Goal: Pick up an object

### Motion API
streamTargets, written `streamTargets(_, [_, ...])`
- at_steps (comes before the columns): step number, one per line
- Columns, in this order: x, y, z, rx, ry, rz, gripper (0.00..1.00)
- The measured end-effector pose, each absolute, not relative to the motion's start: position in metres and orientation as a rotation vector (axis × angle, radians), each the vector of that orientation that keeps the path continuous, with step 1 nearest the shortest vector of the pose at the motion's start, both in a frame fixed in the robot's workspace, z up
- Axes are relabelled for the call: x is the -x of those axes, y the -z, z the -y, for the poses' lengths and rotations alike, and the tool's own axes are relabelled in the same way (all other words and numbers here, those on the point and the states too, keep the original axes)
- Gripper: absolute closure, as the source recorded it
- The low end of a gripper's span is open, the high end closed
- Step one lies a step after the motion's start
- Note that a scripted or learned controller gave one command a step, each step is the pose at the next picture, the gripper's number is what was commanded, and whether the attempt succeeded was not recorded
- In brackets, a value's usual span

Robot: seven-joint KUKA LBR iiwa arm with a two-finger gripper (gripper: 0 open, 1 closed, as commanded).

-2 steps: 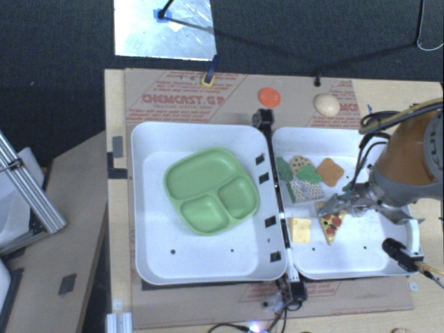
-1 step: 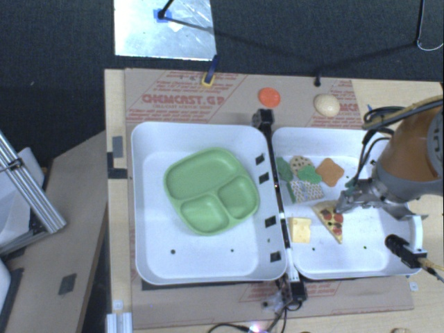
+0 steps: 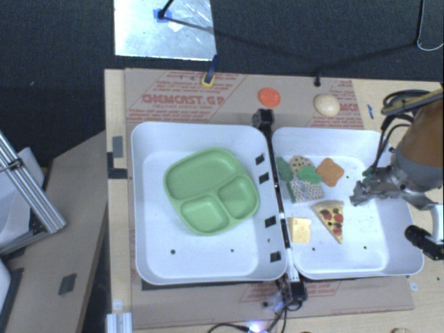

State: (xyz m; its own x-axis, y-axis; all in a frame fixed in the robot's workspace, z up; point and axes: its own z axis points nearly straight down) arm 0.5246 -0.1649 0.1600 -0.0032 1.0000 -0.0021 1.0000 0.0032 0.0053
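A dark carpeted floor surrounds the counter, whose top is covered by a brown printed cardboard sheet under two shallow white bins set side by side. A shiny foil-like square lies on the floor beyond the counter.

In the camera view, the left bin holds a light green divided plate with three compartments, lying flat near the bin's middle. The right bin holds a cluster of toy food in its left half. A pizza slice lies flat, its long axis running from a wide crust end at upper left to a tip pointing down and to the right. Just left of it sits a yellow cheese square. Above these lie a patterned block, a green leafy piece, a round cookie and an orange-brown piece, packed close or touching. On the cardboard beyond the bins rest an orange disc and a pale egg-shaped object.

The arm reaches in from the right, its orange band above the wrist, with cables looping over it. The end effector sits low over the right bin's right half, near the pizza slice and orange-brown piece but apart from both. I cannot tell how it is set; nothing shows between its tips.
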Motion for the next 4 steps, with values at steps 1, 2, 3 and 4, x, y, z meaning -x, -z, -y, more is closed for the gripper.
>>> streamTargets(1, [-0.525,-0.224,0.168,-2.211,-0.006,-2.221,1.00])
streamTargets(2, [-0.526,-0.224,0.168,-2.215,-0.002,-2.224,1.00])
streamTargets(3, [-0.556,-0.232,0.113,-2.207,-0.006,-2.231,1.00])
streamTargets(4, [-0.583,-0.241,0.064,-2.209,-0.006,-2.230,1.00])
